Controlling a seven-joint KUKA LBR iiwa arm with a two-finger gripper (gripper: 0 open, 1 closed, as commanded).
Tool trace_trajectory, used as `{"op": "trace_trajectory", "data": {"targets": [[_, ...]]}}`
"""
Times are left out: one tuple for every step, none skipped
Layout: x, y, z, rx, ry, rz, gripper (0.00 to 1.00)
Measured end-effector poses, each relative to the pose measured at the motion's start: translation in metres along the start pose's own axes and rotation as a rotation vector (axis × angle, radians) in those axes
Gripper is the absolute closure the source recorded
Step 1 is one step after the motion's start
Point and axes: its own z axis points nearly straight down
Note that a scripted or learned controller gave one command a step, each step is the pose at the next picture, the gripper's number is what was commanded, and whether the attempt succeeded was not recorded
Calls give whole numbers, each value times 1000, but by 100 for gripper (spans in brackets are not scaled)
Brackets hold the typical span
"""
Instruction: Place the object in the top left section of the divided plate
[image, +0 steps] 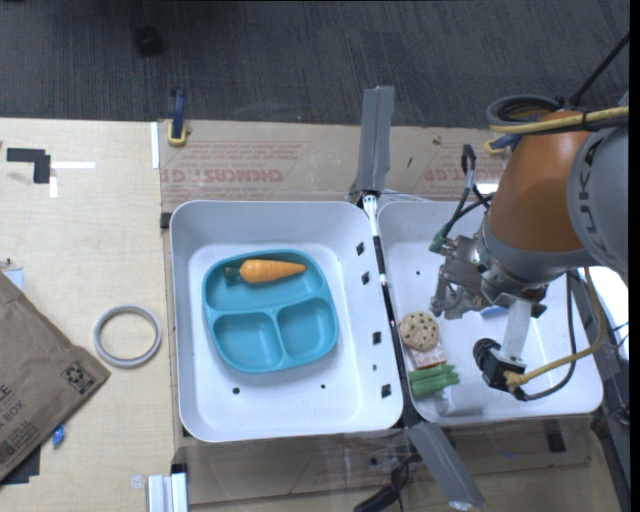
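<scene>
A blue divided plate sits in the left white bin. An orange toy carrot lies on its side in the plate's long top section, its green tip pointing left. The two lower sections of the plate hold nothing. My gripper hangs over the right white bin, well to the right of the plate and just right of a round cookie. Nothing shows in its grasp from this angle.
In the right bin, a green toy vegetable lies below the cookie, near the front wall. A ring of tape and a cardboard box rest on the bench left of the bins. A central divider separates the two bins.
</scene>
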Motion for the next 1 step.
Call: {"op": "trace_trajectory", "data": {"targets": [[-72,5,-61,-2,0,-7,100]]}}
